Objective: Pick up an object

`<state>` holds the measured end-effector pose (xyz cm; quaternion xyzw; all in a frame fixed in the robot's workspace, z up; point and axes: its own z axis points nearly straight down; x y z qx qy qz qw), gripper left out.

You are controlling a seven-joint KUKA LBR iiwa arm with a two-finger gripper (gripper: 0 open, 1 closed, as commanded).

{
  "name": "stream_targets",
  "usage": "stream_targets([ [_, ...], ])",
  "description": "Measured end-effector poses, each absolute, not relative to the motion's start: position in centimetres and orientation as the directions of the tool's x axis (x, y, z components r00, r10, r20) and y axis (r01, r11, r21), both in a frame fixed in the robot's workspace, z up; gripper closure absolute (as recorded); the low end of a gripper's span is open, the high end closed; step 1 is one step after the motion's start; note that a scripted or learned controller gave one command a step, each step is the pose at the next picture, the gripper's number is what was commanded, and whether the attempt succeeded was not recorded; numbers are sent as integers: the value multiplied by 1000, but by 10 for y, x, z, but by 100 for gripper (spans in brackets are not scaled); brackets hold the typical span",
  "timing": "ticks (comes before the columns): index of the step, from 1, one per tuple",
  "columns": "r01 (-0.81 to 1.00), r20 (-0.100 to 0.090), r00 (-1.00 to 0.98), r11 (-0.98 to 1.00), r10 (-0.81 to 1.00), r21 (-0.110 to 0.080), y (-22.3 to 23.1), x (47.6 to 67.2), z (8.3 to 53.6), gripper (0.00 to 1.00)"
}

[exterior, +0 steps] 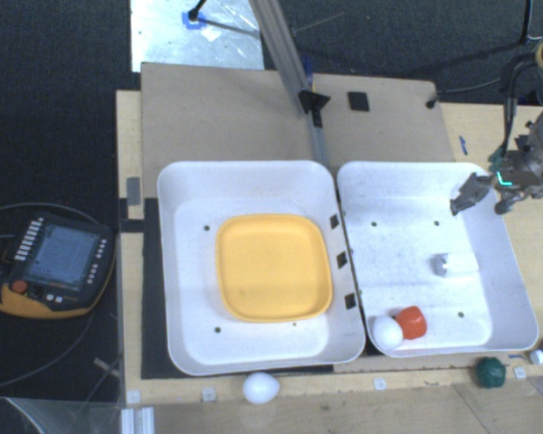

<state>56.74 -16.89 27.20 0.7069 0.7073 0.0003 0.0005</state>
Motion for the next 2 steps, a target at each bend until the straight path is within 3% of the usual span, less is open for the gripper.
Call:
stream_targets([
  [1, 1000, 0, -1, 1, 1000, 1, -169, 567, 272, 0],
  [2, 1000, 1, 0, 0, 1000, -3, -171, 563, 211, 0],
])
